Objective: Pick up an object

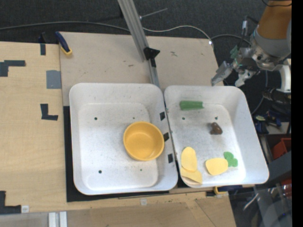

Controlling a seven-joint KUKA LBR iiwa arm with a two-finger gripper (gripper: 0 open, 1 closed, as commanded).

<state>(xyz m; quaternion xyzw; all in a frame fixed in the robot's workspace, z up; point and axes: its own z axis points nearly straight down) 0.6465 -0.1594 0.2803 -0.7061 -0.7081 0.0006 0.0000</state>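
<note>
So the bench point(28, 126) was a light wood top with some dark tape marks on the left side, and a paler board point(104, 56) laid over it under the far end of the bins. Dark carpet-looking floor ran along the top of the view, with a thin cable snaking across it. A grey metal rail point(135, 27) came down at a slant and ended right at the gap between the two bins, and a blue-and-yellow clamp point(63, 43) sat near the board's far left corner.

The left bin point(83, 103) had a yellow bowl point(143, 141) sitting upright toward its right side. The right bin point(246, 122) held the smaller stuff: a green block point(191, 105) near the far wall, a small brown lump point(216, 128) mid-bin, and along the near edge two flat yellow pieces point(189, 160) point(216, 166) plus a little green thing point(231, 159) touching the second one.

My gripper point(230, 75) was hanging just past the far right corner of the right bin, fingers spread apart with nothing between them and touching nothing, well apart from every object.

My arm was cut off at the top right. I couldn't tell what the brown lump or green thing really were.
</note>
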